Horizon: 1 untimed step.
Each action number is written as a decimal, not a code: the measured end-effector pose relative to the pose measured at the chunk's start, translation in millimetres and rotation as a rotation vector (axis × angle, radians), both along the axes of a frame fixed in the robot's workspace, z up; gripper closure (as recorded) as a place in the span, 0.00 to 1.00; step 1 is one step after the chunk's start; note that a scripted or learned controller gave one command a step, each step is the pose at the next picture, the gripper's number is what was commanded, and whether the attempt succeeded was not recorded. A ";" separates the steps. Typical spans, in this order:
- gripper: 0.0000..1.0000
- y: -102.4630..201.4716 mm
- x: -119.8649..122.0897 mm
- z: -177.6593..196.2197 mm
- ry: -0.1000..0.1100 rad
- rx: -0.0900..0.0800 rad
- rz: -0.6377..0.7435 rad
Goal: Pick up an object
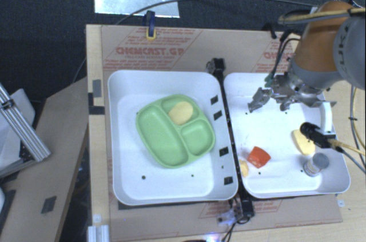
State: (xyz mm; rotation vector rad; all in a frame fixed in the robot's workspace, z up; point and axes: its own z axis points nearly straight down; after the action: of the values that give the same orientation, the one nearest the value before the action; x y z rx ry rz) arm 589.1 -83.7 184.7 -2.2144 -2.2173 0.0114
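While hanging over the far half of the right-hand shallow white bin (274,132), gives no clear reading of its state: grey metal tool (266,100) at the end of the grey arm with the orange band. Cannot tell how far open, nor whether anything is in its hold. Stands well apart from every loose thing in that bin.

Toward the near side of the same bin, a small red-orange block (259,157): chunky, angled faces, brighter orange on the upper side, darker red along the edge. Lies on the white floor. Just beside it on the left, close to the bin wall by the divider, a small pale yellow lump (244,167).

Near the right wall, a pale yellow rounded piece (302,145), partly hidden. Just in front of that, a small grey cylinder (315,165) with a lighter top.

In the left-hand white bin (126,98), a light green plastic plate with three compartments (160,138), set at a slant near the middle. In its far small compartment, a pale yellow oval thing (182,113).

Under both bins, a brown board worktop (171,43) printed with red letters.
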 end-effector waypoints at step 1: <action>0.00 0.1 2.9 6.2 -0.012 -0.001 0.002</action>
State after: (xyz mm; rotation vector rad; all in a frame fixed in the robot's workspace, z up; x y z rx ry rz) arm 592.0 -83.6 190.9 -2.2189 -2.2258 -0.0011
